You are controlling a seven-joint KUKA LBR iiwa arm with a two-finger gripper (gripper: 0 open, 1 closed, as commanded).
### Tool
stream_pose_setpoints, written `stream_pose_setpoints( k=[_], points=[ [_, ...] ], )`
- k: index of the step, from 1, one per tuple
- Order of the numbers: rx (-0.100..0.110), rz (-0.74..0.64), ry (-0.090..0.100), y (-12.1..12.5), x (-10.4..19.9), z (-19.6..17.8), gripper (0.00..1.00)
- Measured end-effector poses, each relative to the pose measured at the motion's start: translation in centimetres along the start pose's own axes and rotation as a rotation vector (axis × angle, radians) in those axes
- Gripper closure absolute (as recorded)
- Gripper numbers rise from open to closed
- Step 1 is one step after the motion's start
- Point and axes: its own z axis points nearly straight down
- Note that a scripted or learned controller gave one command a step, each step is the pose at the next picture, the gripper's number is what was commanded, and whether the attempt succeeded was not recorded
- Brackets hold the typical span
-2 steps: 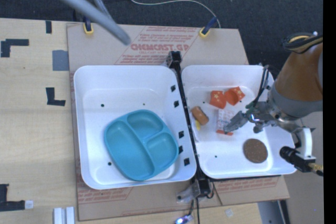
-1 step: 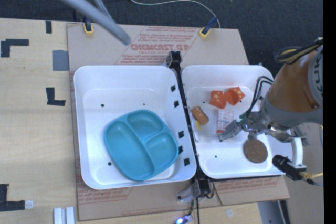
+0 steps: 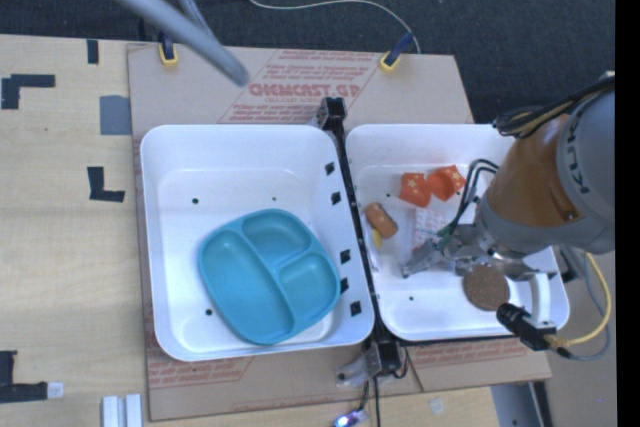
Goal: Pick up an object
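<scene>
Arm is hovering in the right bin (image 3: 400,320) | jaws (image 3: 425,257) (grip state unclear) | advice: aiming squarely over the small orange-brown piece (image 3: 380,220).

Right bin (image 3: 400,320) floor: scattered obstacles.

Both bins (image 3: 160,165) are plain white, on a tan board (image 3: 290,80) printed with red lettering. The divided plate (image 3: 268,273) is light blue throughout. At 3 o'clock the arm (image 3: 545,185) is grey with an orange band. Two red-orange blocks (image 3: 432,185) (nearly matching), a tan-orange piece (image 3: 380,220), a brown disc (image 3: 486,288).
</scene>
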Motion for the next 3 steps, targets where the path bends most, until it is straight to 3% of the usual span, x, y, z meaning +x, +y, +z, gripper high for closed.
stream_pose_setpoints(
  k=[1, 3],
  points=[
    [-0.002, -0.001, 0.000, 0.0, 0.1, -1.2, 1.00],
    [-0.011, -0.001, -0.003, 0.8, -0.5, -12.2, 1.00]
  ],
)
